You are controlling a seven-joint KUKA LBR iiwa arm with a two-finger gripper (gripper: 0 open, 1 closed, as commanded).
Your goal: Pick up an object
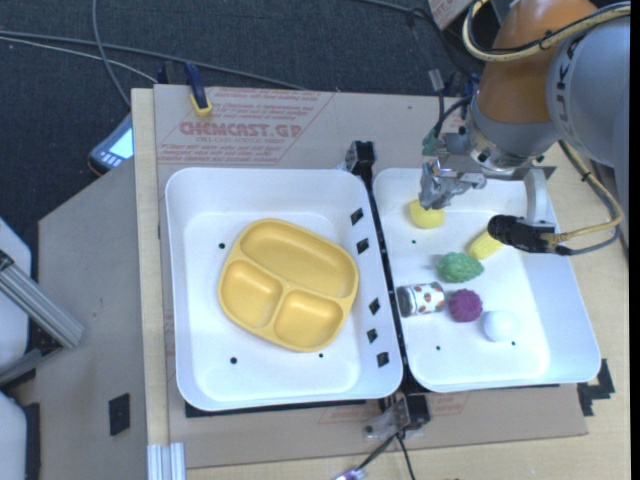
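White round ball (497,325) nearest in right bin (560,358); farther back, gripper (434,200) touching small yellow block (427,215), finger spread unclear.

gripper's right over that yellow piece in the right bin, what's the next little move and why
Probably a short straight descent, then close. The gripper sits directly above the small round yellow object near the back left corner of the right white bin, apparently touching its top. The fuzzy green object lies apart toward the front, so nothing crowds the grasp.

The bench (250,118) bears two white bins (190,298), apparently touching.
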